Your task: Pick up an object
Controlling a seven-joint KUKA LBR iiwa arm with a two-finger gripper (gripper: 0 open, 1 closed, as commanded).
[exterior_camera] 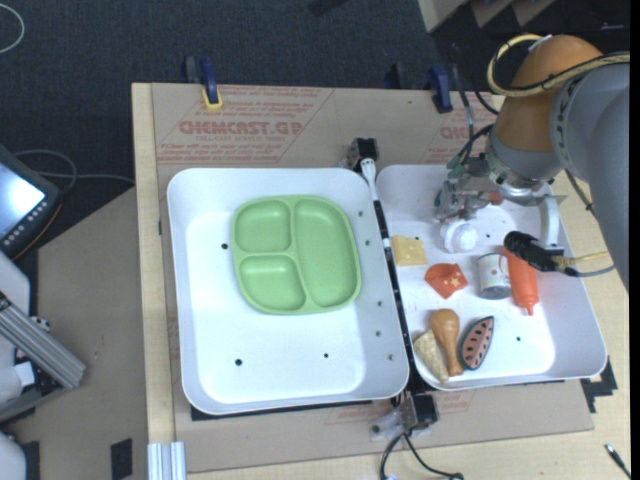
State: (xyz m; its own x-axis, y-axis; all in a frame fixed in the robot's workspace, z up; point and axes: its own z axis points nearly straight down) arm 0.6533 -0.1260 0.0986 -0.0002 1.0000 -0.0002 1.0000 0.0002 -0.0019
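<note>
My gripper hangs low over the back of the right bin, just above a small white round object. In front of it lie a yellow cheese-like wedge, a red piece, a silver can and an orange carrot. Near the bin's front edge are a drumstick, a dark watermelon-like slice and a beige piece. The white object sits on the bin floor, and nothing shows in the gripper's grasp.
The left bin holds a green divided plate towards its back. The arm comes in from the upper right over the right bin's far corner. A raised rim separates the two bins.
</note>
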